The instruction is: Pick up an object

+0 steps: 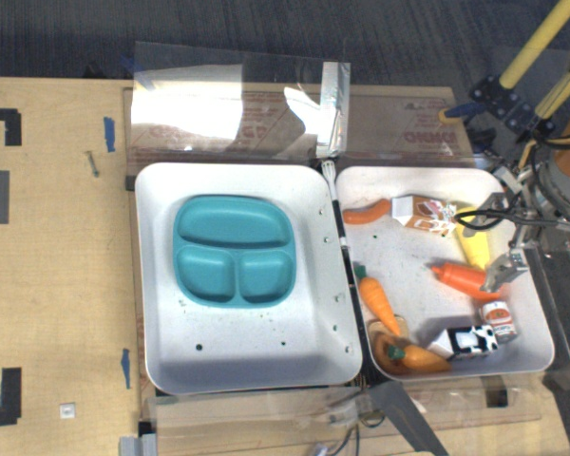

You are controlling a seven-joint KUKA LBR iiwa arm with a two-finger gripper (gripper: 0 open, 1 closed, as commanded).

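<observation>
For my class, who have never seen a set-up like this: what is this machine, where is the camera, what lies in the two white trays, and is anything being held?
The one camera sits above the bench and looks down at a slant. Two shallow white bins stand side by side. The left bin holds a teal divided plate. The right bin holds toy food: a carrot, a sausage, a yellow piece, an orange bottle, a small carton and a black-and-white carton. The machine is a robot arm reaching in from the right. Its hand is low over the right bin beside the orange bottle. The picture is too small to tell whether anything is held.
</observation>
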